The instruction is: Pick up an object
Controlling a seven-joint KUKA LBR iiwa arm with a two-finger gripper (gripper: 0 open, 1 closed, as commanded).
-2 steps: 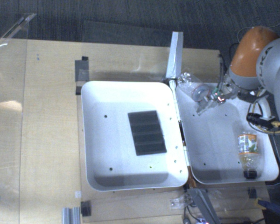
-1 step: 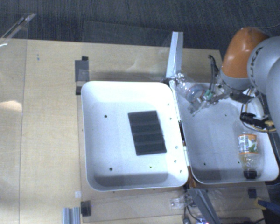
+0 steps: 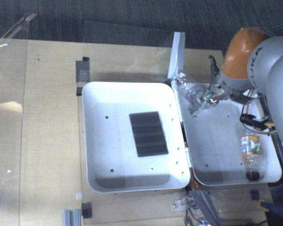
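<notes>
A dark ribbed rectangular pad (image 3: pixel 148 133) lies flat in the middle of the left bin (image 3: pixel 99 173). A small plastic bottle (image 3: pixel 251 155) with a black cap and an orange-green label lies along the right side of the right bin (image 3: pixel 217 175). My gripper (image 3: pixel 194 97) hangs low over the far left corner of the right bin, close to the wall between the two bins. It is well apart from both the pad and the bottle. Its tip looks glassy and blurred, and I cannot make out anything held in it.
The grey arm with its orange band (image 3: pixel 239 51) comes in from the upper right over the right bin. A grey upright post (image 3: pixel 176 54) stands just behind the gripper. Cables (image 3: pixel 254 121) hang over the right bin's far right side.
</notes>
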